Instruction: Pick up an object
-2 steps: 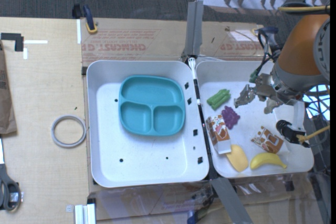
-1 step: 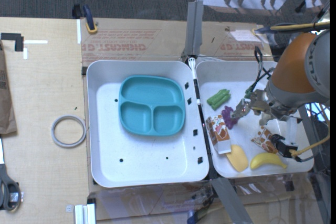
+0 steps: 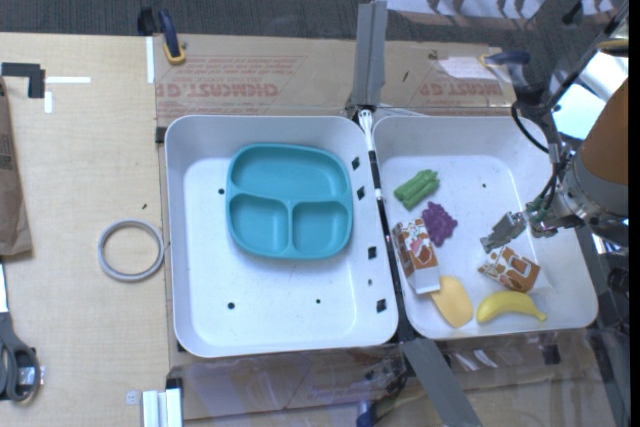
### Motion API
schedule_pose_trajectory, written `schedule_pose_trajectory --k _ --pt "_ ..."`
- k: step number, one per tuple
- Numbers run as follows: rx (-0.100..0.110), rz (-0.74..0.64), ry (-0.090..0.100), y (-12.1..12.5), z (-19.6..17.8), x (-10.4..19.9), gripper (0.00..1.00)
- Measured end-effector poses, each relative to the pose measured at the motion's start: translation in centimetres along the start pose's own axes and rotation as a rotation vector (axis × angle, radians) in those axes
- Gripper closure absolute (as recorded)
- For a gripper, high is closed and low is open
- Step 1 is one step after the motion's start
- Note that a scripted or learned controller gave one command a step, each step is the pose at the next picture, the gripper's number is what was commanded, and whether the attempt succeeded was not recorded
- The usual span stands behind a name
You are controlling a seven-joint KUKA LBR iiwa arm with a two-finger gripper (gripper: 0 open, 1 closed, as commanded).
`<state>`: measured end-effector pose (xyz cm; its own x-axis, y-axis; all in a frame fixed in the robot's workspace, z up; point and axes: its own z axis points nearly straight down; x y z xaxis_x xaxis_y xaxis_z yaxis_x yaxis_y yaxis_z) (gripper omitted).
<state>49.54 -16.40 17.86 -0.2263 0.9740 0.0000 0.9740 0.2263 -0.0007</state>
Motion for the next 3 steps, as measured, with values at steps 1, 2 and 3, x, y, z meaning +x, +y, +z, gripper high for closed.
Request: schedule_pose_trajectory --k 1,2,3 --pt "-0.002 -0.09 -0.001 2.4 -1.3 -6.5 0.0" --pt "0.002 0.235 0.001 -0.7 8.8 0.4 0.0" --pt "0.002 0.239 0.002 -0.7 7.9 0.3 1.0"
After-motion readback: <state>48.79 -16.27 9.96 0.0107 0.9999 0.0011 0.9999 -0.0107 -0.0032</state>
